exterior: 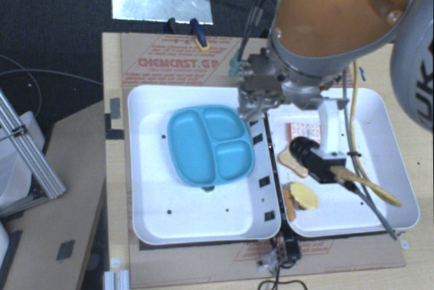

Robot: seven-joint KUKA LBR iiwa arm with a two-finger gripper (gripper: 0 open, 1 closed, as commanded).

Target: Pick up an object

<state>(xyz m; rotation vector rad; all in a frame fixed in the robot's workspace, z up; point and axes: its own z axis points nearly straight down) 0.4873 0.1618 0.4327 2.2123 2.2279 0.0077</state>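
- The claw hangs low over the wall where the two bins meet, at its far end. The wrist hides its tip, so I cannot tell whether it is apart or together, and nothing shows clamped in it.
- Nearest is the plate, blue with three wells. Its far right corner lies just beside the claw, perhaps under it, and the rest spreads away toward the view's left and toward the camera.
- The plate is nearly as broad as long and lies flat, slightly turned. My guess is that only its raised rim gives a hold, and the rim at that near corner is the closest part.
- On the claw's other side, across the wall, a red-and-white card lies near.
- Beyond the card, toward the camera, comes a slice of toast.
- Farther the same way lies a yellow lump, touching a brown piece at its left.
- The left bin holds the plate alone; the right bin holds the small things.
- Both bins rest on a printed board on the counter.
- The plate looks the likely target, needing a short shift left and down, though a flat plate may slip.
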